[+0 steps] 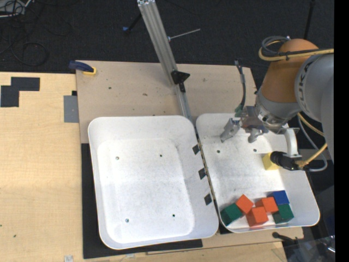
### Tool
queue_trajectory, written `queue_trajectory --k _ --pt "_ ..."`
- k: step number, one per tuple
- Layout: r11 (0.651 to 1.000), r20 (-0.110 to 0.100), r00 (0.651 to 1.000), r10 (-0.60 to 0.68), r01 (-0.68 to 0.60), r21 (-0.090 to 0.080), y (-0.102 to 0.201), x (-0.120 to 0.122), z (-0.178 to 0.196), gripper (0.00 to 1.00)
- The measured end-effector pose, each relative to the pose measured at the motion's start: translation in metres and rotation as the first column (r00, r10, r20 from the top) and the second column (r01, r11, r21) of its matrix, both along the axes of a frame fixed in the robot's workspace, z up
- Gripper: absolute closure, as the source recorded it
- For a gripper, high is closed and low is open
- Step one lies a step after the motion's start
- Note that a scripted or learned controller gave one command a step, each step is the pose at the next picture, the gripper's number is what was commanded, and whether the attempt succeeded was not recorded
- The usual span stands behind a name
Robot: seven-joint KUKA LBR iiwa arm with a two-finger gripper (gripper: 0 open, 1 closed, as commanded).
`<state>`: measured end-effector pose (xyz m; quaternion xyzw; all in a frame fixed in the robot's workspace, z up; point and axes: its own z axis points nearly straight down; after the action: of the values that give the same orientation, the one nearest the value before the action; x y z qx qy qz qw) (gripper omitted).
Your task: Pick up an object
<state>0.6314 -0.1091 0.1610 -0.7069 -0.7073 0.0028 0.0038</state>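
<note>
The right bin (pixel 305 212) holds seven blocks: three orange (pixel 257 215), two green (pixel 232 214), one blue (pixel 280 197), clustered at lower right, and one yellow (pixel 269 161) apart at right. The gripper (pixel 241 131) hangs above the bin's upper part, fingers spread, holding nothing. No legible writing.

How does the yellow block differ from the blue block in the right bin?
The yellow block lies alone near the right bin's right side, beside the arm; the blue block sits in the cluster at the bin's near end. The yellow block touches no other block, while the blue block is packed against an orange block and a green block. They differ in colour. Both look like small cubes resting on the bin floor.
</note>
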Motion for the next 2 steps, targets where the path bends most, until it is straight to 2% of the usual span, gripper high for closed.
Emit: queue_trajectory --k 1,2 --pt "1.000 0.001 1.000 -0.001 0.001 0.000 0.003 -0.001 -0.044 0.00" --pt "1.000 0.008 1.000 -0.002 0.002 -0.002 0.005 -0.001 -0.070 0.00"
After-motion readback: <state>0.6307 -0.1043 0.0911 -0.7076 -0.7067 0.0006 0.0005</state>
